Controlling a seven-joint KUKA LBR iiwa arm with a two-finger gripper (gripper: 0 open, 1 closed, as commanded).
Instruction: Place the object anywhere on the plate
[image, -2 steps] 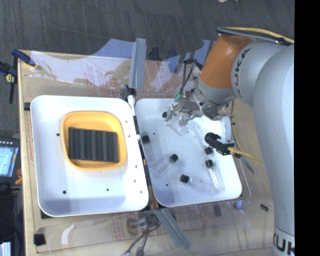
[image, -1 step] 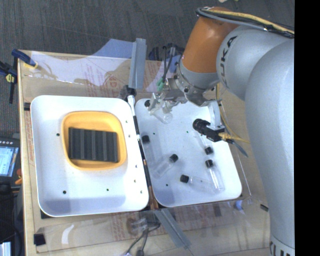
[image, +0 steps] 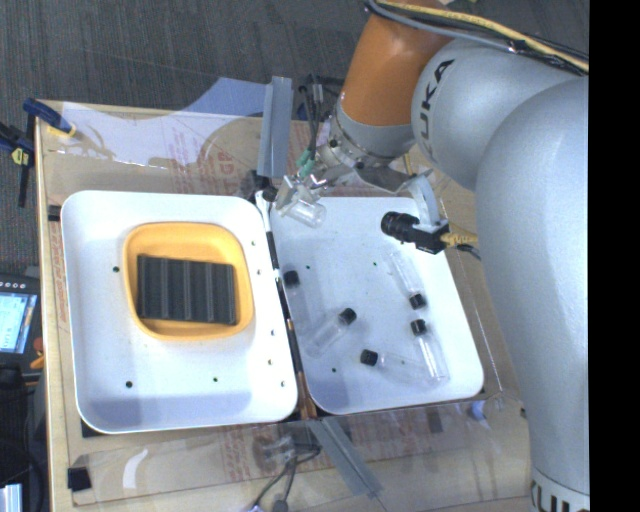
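Note:
A yellow plate (image: 185, 243) with a dark ridged centre lies in the left white bin (image: 90, 380). Several clear vials with black caps lie in the right white bin (image: 460, 385), among them one vial (image: 333, 326) near its middle and another vial (image: 428, 350) by its right side. My gripper (image: 303, 187) hangs over the far left corner of the right bin, close to the wall between the bins. A clear vial-like object (image: 304, 210) sits right at the gripper's tip; whether it is gripped is unclear.
Loose black caps (image: 291, 277) (image: 369, 356) lie on the right bin's floor. A black fitting (image: 402, 226) on the arm juts over that bin's far side. The large grey arm (image: 520, 200) covers the right of the bench. Papers lie behind the bins.

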